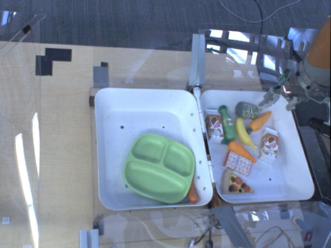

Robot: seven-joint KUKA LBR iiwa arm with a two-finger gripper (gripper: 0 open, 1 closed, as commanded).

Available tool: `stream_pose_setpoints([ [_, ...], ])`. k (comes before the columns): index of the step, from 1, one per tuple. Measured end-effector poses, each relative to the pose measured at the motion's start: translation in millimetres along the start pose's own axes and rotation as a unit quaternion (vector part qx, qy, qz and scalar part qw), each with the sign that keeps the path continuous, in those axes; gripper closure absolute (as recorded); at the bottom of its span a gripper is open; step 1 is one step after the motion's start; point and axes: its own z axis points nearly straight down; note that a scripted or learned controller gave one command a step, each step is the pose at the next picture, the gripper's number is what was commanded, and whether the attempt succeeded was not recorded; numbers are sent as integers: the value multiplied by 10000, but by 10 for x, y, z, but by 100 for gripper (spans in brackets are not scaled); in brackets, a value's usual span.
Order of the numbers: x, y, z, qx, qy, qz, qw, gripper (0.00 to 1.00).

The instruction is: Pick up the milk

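Note:
The milk (269, 144), a small white carton with brown and red print, lies in the right bin (289, 187) toward its right side. A second, browner carton (212, 125) lies near that bin's left wall. My gripper (279, 99) hovers over the bin's back right corner, up and to the right of the milk and apart from it. Its two fingers (267, 97) are spread and nothing is between them. The grey arm with the orange band (316, 56) comes in from the upper right.
Around the milk lie a banana (244, 132), a green bottle (226, 123), a grey can (247, 110), two carrots (260, 121) (242, 151), a red-patterned packet (238, 163) and a pizza slice (236, 183). The left bin (111, 138) holds a green divided plate (159, 168).

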Motion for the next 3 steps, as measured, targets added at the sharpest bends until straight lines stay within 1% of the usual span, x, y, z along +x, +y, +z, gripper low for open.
stream_pose_setpoints([
  [1, 464, 401, 508, -5, -1, -1262, 9920, 0],
  [2, 19, 113, 658, -6, -5, -1348, 9909, 0],
  [3, -159, -134, 461, -14, -6, -1884, 9821, 0],
])
